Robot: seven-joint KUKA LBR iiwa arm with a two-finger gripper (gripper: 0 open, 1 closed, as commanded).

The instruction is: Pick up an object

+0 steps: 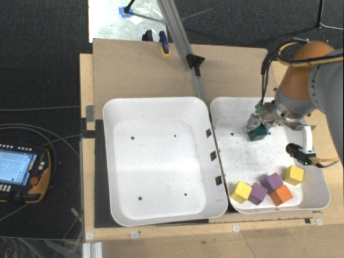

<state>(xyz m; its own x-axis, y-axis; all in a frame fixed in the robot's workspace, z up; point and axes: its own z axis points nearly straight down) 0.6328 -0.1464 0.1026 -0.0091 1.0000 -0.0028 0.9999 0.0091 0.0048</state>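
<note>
In the upper part of the right bin, a dark green block lies directly under my gripper. The gripper's metal body hides the block's upper left part. I cannot tell whether the block rests on the bin floor or is lifted. The grey arm with its orange band comes in from the right, above the bin's far corner.
Several blocks sit together at the right bin's front: a yellow one, two purple ones, an orange one and another yellow one. The left bin adjoins the right one. A slanted metal pole stands behind the bins.
</note>
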